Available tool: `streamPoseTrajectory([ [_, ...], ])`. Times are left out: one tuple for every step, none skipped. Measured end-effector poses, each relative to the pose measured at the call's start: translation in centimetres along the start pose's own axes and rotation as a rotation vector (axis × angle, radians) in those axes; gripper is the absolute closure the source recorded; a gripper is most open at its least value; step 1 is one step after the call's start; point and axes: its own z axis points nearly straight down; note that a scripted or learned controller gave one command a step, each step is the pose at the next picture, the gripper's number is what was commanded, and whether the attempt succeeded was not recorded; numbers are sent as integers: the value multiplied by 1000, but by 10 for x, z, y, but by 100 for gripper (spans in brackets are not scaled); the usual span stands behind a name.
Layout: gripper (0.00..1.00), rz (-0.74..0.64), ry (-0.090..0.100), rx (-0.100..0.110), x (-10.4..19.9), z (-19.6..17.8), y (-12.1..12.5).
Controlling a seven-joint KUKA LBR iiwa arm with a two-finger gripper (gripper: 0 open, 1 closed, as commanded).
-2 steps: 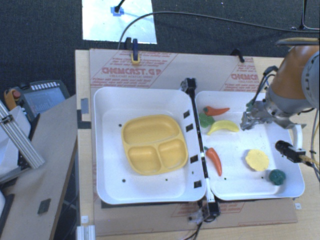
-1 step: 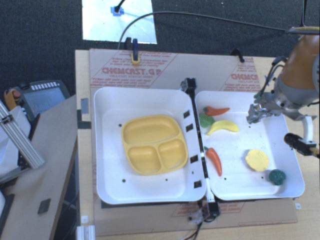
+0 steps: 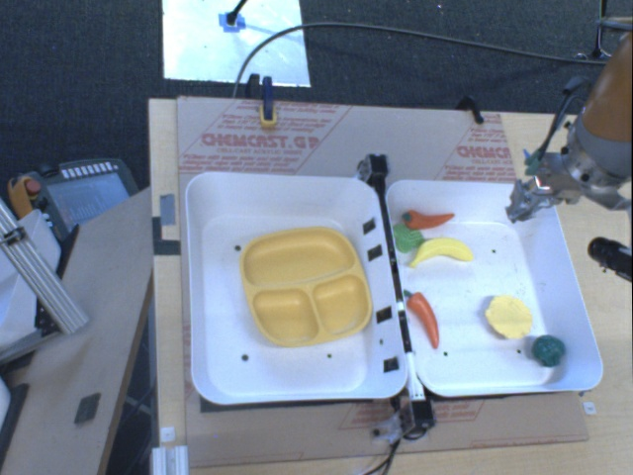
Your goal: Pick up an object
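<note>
The right bin [image 3: 574, 295] holds a yellow banana [image 3: 442, 252], two orange carrots [image 3: 428, 220] [image 3: 423, 317], a small green piece [image 3: 406, 237], a yellow lemon-like lump [image 3: 508, 317] and a dark green ball [image 3: 547, 349]. My gripper [image 3: 521, 209] hangs over the bin's far right corner, well to the right of the upper carrot and banana. I see nothing between its fingers.
The left bin [image 3: 213, 295] carries a yellow three-compartment tray [image 3: 300, 285]. A black divider strip [image 3: 388, 275] runs between the bins. A grey console [image 3: 89, 191] and a metal rail [image 3: 40, 275] sit off the bench to the left. A cable [image 3: 415, 33] crosses the dark floor behind.
</note>
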Motion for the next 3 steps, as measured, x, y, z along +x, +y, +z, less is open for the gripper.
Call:
streamPoseTrajectory([
  [100, -2, 3, 7, 55, 8, -1],
  [100, -4, 5, 8, 115, 4, -13],
  [100, -3, 5, 9, 165, -1, -30],
])
